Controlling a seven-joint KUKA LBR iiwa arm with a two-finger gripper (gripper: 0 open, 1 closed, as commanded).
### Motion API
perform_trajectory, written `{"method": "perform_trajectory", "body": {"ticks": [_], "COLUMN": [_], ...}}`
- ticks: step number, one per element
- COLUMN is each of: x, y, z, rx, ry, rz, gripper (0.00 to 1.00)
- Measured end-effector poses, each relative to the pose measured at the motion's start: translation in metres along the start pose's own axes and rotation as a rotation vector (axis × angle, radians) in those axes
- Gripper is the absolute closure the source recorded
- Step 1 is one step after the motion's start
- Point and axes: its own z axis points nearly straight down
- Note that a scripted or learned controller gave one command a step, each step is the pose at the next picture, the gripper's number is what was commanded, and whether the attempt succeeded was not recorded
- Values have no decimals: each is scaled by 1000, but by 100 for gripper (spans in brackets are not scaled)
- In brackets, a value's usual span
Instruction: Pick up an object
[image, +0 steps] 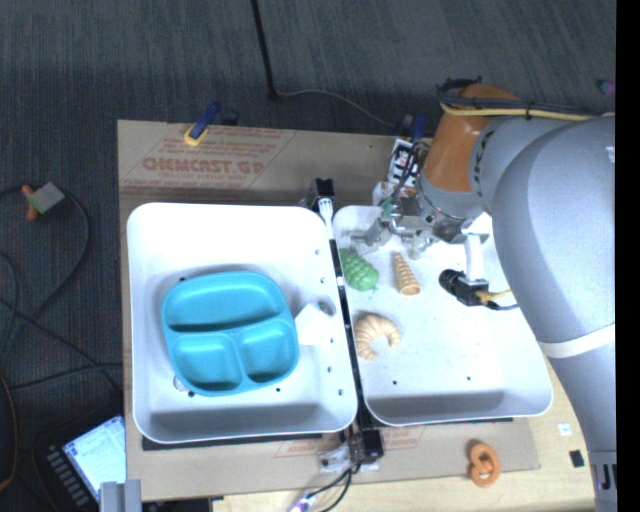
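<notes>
Closest to the lens is my grey arm, coming in from the right, with the orange band above the wrist at the far side. It ends in my claw, which hangs low over the far left corner of the right bin. Whether the claw is spread or pressed together I cannot tell, as the wrist hardware covers it. I see nothing pinched in it.

Next in size is the left bin, which holds a blue divided tray lying flat and a little toward its near left.

The right bin holds three loose pieces, all on its left half. A pale curled shell piece lies nearest the front, apart from my claw and close to the wall between the bins. A green knobbly piece lies against that wall, just near and left of the claw. A ridged tan cone lies just right of the green piece and just on the near side of the claw, with its narrow end pointing far.

Smallest, an orange ring lies on the bench, outside the right bin's near edge.
</notes>
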Motion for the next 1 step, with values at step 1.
{"method": "perform_trajectory", "body": {"ticks": [1], "x": [-1], "y": [1], "z": [-11], "rx": [-3], "ry": [-5], "rz": [-2], "gripper": [100]}}
